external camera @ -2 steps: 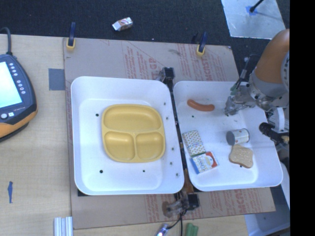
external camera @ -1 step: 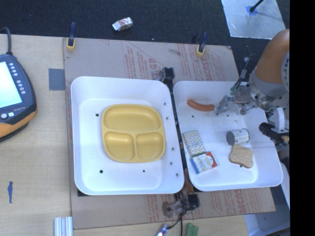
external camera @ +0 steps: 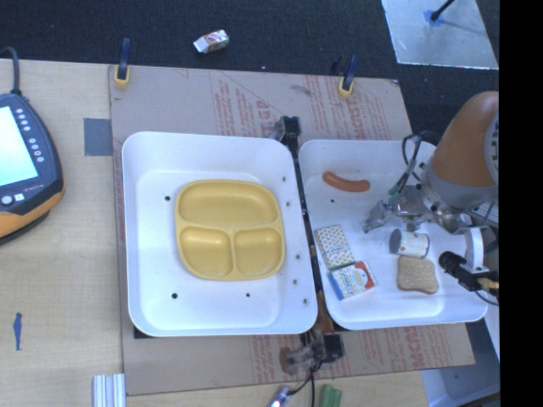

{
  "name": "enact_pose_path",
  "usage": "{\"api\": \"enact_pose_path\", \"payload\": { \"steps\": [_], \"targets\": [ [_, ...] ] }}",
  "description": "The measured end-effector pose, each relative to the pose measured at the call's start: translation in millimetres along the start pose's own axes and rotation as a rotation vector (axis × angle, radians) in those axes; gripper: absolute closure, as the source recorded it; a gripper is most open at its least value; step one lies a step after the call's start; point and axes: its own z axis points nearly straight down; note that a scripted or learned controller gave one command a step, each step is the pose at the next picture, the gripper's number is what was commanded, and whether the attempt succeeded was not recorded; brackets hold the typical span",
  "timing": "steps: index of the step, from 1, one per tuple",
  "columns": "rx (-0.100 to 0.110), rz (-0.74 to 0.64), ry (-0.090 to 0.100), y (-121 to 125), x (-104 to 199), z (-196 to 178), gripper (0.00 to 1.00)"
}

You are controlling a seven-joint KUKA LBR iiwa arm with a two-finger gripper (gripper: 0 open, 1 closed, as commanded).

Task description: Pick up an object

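Observation:
My gripper point(external camera: 383, 216) hangs over the right bin point(external camera: 339, 312), near its middle, with nothing visibly in it. An orange-brown sausage point(external camera: 345, 181) lies to its upper left, near the bin's back. Just below and to the right of the gripper lies a small grey and white cylinder point(external camera: 411, 244). A brown slice of bread point(external camera: 417, 275) rests in front of that. A checkered card point(external camera: 334, 245) and a blue, white and red packet point(external camera: 352, 279) lie at the bin's left side.
The left bin point(external camera: 144, 227) holds a yellow divided plate point(external camera: 229, 228). A tablet-like pendant point(external camera: 24, 164) sits on the bench at far left. A crumpled wrapper point(external camera: 211, 41) lies on the dark floor beyond the bench.

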Motion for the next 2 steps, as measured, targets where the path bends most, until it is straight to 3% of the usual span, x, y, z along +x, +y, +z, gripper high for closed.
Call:
{"api": "enact_pose_path", "payload": {
  "steps": [1, 2],
  "targets": [
    [-0.002, -0.002, 0.000, -47, -13, 0, 0.00],
    [-0.003, 0.000, 0.001, 47, 37, -28, 0.00]
  ]
}}
